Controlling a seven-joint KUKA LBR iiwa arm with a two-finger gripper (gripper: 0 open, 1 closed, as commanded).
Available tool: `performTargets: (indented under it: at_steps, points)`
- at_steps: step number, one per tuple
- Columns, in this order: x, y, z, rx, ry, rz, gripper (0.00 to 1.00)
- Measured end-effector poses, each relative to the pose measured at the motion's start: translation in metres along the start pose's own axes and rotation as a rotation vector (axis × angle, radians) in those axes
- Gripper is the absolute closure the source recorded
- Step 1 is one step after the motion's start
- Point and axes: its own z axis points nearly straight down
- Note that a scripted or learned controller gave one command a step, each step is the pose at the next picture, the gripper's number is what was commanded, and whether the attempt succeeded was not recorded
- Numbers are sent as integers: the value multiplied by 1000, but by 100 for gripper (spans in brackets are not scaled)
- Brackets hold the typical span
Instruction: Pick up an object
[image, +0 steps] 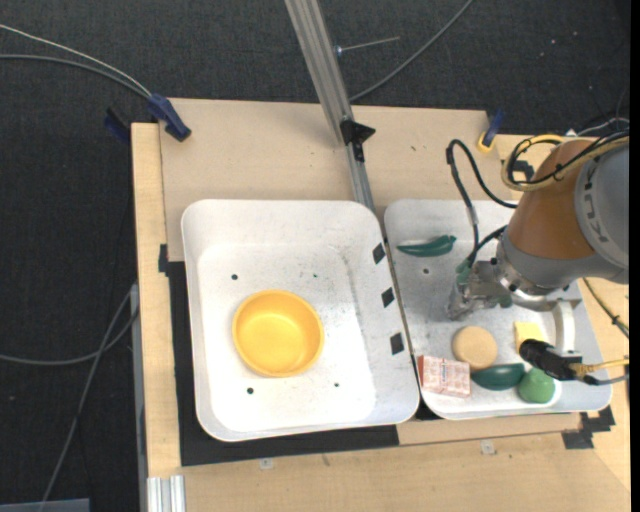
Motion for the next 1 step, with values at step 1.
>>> performTargets:
  at_steps: [1]
  points:
    - [-7, 8, -55, -20, -10, -2, 100]
